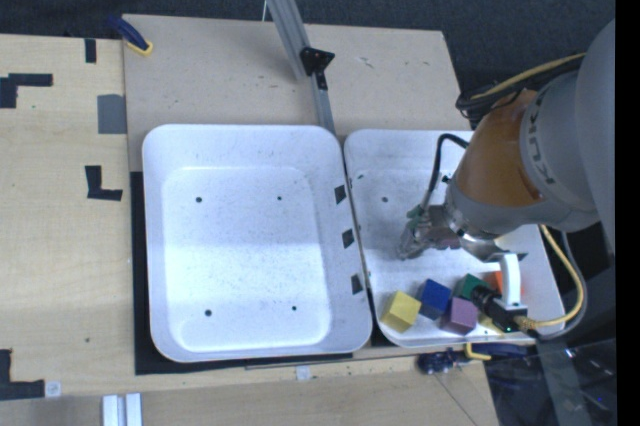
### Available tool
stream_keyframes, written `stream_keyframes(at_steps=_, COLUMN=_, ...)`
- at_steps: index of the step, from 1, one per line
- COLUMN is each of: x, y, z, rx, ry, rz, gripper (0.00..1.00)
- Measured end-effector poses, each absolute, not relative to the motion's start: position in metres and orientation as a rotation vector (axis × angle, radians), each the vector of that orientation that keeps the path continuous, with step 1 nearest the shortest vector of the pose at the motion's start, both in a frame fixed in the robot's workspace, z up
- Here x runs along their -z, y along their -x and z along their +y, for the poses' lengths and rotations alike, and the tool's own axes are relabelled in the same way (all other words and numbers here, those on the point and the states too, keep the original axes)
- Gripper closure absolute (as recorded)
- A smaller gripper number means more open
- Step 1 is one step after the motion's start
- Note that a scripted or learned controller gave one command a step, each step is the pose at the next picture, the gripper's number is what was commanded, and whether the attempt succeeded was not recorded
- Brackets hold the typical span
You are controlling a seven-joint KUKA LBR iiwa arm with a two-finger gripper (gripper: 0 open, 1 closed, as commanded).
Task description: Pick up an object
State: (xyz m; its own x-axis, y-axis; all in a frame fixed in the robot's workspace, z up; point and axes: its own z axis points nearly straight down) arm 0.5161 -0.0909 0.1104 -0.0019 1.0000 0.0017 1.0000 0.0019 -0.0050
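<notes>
Claw (415, 239) hovered low over right bin (395, 159), fingers pointing down toward bin floor; spread or pressed together, could not tell, nothing seen pinched. Blocks clustered just below claw toward bin's near edge: yellow block (402, 310) nearest, down and slightly left; blue block (436, 296) straight down-right; purple block (462, 314) and green block (468, 287) further right, under arm. Yellow looked small, cube-like, tilted, no clear long axis. Likely next move: short shift toward near edge, then descend.
</notes>
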Motion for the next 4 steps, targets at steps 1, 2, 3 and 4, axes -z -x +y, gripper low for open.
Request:
stream_keyframes(at_steps=1, x=-0.168, y=-0.512, z=-0.098, rx=0.003, ry=2.223, rz=-2.224, gripper=1.0)
stream_keyframes(at_steps=2, x=-0.224, y=-0.505, z=-0.105, rx=0.003, ry=2.223, rz=-2.225, gripper=1.0)
stream_keyframes(at_steps=3, x=-0.202, y=-0.505, z=-0.104, rx=-0.005, ry=2.219, rz=-2.22, gripper=1.0)
stream_keyframes(at_steps=4, x=-0.218, y=-0.526, z=-0.053, rx=0.001, ry=2.213, rz=-2.229, gripper=1.0)
